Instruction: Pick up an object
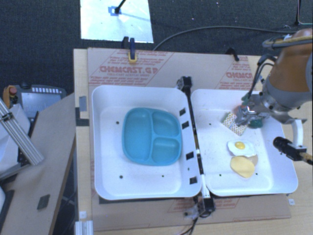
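The gripper (pixel 246 114) hangs low over the back of the right bin (pixel 215 182), the orange-banded arm coming in from the right. Under its tip lie a checkered flat piece (pixel 234 125) and a small teal object (pixel 256 123), both partly hidden by the wrist. A toy fried egg (pixel 240 147) lies in front of them, and a yellow round piece (pixel 243 166) lies nearer still. A blue divided plate (pixel 151 136) sits in the middle of the left bin (pixel 105 180).
A black clip bar (pixel 190 131) runs along the seam between the bins. A black part of the arm (pixel 288 148) juts over the right bin's right rim. Cables cross the board behind the bins.
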Controlling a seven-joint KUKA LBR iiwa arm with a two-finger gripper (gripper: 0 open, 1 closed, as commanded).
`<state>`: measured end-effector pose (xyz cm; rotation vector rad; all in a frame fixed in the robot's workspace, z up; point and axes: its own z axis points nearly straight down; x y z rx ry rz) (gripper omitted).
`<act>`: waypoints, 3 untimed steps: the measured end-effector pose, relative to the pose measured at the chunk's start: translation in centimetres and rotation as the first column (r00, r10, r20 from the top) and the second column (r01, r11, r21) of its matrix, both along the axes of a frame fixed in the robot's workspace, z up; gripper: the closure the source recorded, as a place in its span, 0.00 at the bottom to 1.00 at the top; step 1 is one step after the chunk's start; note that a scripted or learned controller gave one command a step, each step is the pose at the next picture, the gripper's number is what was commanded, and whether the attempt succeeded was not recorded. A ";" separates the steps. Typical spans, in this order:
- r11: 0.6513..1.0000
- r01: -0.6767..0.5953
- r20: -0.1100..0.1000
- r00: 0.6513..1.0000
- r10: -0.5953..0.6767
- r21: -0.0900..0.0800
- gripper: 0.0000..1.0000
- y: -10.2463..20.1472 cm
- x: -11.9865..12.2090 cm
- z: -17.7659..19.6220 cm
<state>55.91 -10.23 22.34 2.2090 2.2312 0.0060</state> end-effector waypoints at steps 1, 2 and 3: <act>1.000 0.000 -0.001 1.000 0.000 0.000 1.00 4.9 2.4 -0.8; 1.000 0.000 -0.002 1.000 0.000 0.000 1.00 10.2 4.0 -1.5; 1.000 0.000 0.001 1.000 0.000 0.001 1.00 15.8 5.9 0.2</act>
